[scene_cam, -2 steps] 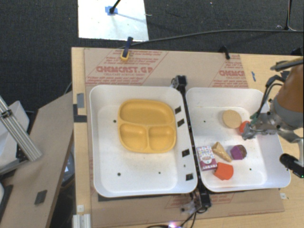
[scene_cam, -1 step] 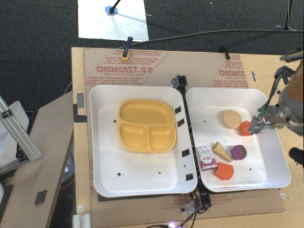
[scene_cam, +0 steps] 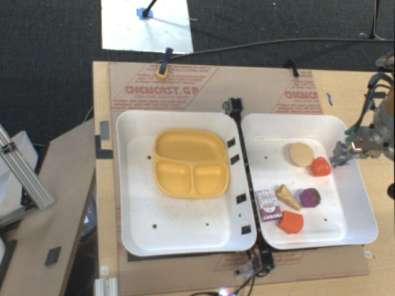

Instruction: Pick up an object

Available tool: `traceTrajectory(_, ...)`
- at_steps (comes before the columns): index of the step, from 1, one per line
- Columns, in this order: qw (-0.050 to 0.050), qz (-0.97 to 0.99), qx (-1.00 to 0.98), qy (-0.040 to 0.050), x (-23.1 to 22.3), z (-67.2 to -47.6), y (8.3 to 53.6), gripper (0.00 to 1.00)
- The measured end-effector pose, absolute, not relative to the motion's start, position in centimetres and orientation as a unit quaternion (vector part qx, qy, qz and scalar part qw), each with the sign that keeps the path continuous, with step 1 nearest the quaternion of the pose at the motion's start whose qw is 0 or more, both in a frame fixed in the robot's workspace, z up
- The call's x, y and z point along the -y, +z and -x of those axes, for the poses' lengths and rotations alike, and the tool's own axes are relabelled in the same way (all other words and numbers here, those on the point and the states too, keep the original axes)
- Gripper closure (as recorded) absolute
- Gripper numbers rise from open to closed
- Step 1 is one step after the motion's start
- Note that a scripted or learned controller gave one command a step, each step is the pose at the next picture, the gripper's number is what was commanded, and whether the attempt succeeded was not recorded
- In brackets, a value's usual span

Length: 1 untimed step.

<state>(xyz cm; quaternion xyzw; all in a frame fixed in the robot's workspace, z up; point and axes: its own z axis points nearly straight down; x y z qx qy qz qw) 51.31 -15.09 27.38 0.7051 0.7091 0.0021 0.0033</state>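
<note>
The right bin (scene_cam: 327, 126) holds several small items: a tan round disc (scene_cam: 301, 153), a red piece (scene_cam: 320, 166) touching it, a purple piece (scene_cam: 310, 197), a tan wedge (scene_cam: 286, 196), a small pink-and-white carton (scene_cam: 268, 204) and an orange-red piece (scene_cam: 291, 222). My gripper (scene_cam: 341, 155) comes in from the right, over the bin's right rim, just to the right of the red piece. Nothing shows between its fingertips.
The left bin (scene_cam: 139, 134) carries a yellow sectioned plate (scene_cam: 190, 163). Black clips run along the divider (scene_cam: 242, 177) between the bins. Both bins rest on a cardboard sheet (scene_cam: 203, 85). A yellow clamp (scene_cam: 163, 69) sits at the sheet's far edge.
</note>
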Motion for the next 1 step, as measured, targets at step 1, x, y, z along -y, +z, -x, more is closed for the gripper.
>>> traceTrajectory(1,0.000,-0.704,-0.710,0.0008,10.57,-52.56,25.69,1.00)
